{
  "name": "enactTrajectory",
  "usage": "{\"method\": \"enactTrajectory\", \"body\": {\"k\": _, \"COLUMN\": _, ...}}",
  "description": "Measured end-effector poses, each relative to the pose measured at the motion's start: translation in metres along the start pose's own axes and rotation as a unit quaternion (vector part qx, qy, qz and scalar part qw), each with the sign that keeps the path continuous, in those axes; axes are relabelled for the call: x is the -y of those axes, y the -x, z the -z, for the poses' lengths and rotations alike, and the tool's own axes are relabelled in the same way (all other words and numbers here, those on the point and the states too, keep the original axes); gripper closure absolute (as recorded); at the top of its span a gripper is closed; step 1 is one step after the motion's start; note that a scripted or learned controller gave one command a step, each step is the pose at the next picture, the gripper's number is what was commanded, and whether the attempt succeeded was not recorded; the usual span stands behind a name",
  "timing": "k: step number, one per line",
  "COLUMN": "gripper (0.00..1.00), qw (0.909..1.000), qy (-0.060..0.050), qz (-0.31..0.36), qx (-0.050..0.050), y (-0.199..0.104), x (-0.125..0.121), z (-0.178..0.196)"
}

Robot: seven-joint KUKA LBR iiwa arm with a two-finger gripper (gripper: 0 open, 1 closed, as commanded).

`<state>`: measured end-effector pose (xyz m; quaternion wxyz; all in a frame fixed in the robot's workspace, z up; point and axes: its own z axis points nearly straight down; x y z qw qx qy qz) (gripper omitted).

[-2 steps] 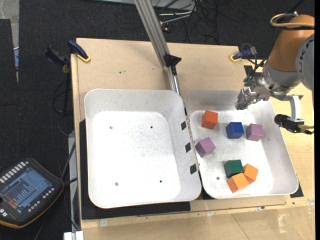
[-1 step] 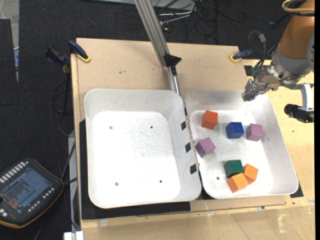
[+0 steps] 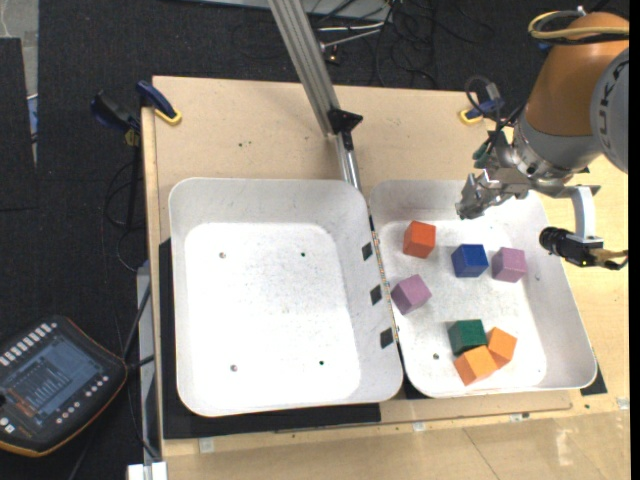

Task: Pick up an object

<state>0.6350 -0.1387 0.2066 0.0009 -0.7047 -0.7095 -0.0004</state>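
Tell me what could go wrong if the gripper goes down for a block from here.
1. The blue block and a purple block sit nearly touching, so a finger of the gripper may wedge or knock one aside.
2. The green block is packed against two orange blocks; a grab there may catch two or slip.

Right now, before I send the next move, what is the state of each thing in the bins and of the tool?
tool: above the right bin's far edge, holding nothing visible
orange cube: loose, alone
blue cube: beside a purple cube
second purple cube: loose, near the divider
green cube: clustered with two orange blocks
left bin: flat on the bench
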Motion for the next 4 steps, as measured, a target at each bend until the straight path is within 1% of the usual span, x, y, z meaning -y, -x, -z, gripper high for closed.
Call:
{"method": "enactTrajectory", "body": {"k": 1, "gripper": 1.00, "qw": 1.0000, "qy": -0.001, "qz": 0.000, "qx": 0.000, "y": -0.050, "x": 0.023, "z": -0.005}}
{"method": "enactTrajectory", "body": {"k": 2, "gripper": 1.00, "qw": 1.0000, "qy": 0.000, "qz": 0.000, "qx": 0.000, "y": -0.093, "x": 0.033, "z": 0.001}}
{"method": "enactTrajectory", "body": {"k": 3, "gripper": 1.00, "qw": 1.0000, "qy": -0.001, "qz": 0.001, "qx": 0.000, "y": -0.149, "x": 0.056, "z": -0.001}}
{"method": "enactTrajectory", "body": {"k": 4, "gripper": 1.00, "qw": 1.0000, "qy": 0.000, "qz": 0.001, "qx": 0.000, "y": -0.199, "x": 0.076, "z": 0.017}}
